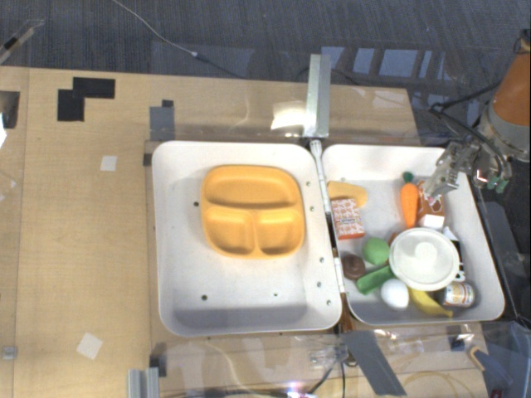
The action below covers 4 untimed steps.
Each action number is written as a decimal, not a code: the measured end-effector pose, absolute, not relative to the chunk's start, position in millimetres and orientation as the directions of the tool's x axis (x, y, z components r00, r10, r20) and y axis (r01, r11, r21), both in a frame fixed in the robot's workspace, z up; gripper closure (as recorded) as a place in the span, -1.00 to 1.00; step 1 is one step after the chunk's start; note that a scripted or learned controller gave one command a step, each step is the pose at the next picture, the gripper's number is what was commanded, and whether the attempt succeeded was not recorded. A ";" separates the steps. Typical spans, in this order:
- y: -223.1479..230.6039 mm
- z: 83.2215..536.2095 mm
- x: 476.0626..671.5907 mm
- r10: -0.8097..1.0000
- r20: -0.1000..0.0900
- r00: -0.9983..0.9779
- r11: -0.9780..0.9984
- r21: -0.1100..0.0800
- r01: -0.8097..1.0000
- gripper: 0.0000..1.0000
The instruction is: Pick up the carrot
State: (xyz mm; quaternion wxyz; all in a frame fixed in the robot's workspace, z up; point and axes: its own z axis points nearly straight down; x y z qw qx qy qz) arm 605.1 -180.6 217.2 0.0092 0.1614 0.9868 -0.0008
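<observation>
The carrot is orange with a small green top and lies lengthwise in the right bin, near its far right part. My gripper hangs just to the right of the carrot, over a red and white packet, pointing down and to the left. Nothing shows between its fingers, and the carrot lies apart from them on the bin floor.
The right bin also holds a white bowl, a banana, a white egg, green vegetables, a can, a snack packet and a yellow wedge. A yellow divided plate sits in the left bin.
</observation>
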 end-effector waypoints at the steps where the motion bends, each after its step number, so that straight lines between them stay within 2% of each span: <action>1: -179.4 213.9 603.7 0.318 -0.011 -0.948 0.948 0.002 0.318 -1.00; 2: -177.0 95.3 657.2 0.440 -0.012 -0.898 0.898 0.003 0.440 -1.00; 3: -133.6 90.4 591.6 0.540 -0.013 -0.842 0.842 0.006 0.540 -1.00; 4: -97.4 123.8 621.6 0.709 -0.022 -0.705 0.706 0.000 0.709 -1.00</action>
